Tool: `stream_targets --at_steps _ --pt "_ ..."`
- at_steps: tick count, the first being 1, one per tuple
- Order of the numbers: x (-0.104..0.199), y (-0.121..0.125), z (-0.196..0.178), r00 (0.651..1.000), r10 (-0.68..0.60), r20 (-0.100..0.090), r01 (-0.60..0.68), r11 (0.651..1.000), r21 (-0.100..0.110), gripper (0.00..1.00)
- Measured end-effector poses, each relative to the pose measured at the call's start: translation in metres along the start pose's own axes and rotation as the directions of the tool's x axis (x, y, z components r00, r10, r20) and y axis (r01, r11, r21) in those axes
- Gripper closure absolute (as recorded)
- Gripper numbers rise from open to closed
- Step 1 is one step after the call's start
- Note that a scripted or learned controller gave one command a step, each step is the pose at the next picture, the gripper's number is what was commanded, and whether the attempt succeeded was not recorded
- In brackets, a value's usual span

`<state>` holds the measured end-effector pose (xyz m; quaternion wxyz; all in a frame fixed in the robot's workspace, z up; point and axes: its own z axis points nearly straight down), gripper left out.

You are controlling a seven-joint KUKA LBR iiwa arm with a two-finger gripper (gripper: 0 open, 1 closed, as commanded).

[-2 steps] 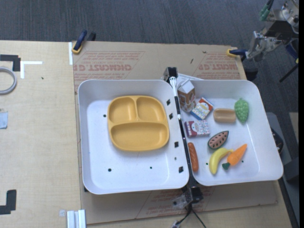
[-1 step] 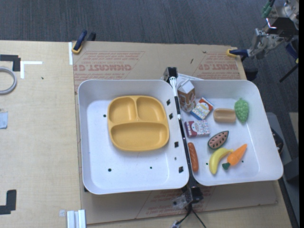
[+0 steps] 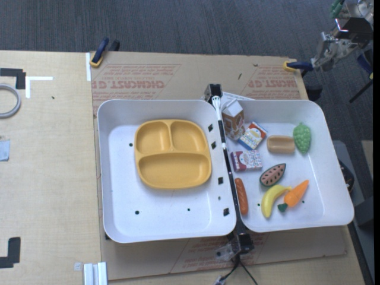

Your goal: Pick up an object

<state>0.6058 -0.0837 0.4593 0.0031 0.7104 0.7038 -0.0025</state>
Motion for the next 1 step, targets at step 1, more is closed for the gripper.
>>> stream_targets --at_steps 1 --pt "0.0001 0.0008 -0.0089 1.000 -0.003 0.002 0.003 1.000 0.000 1.00"
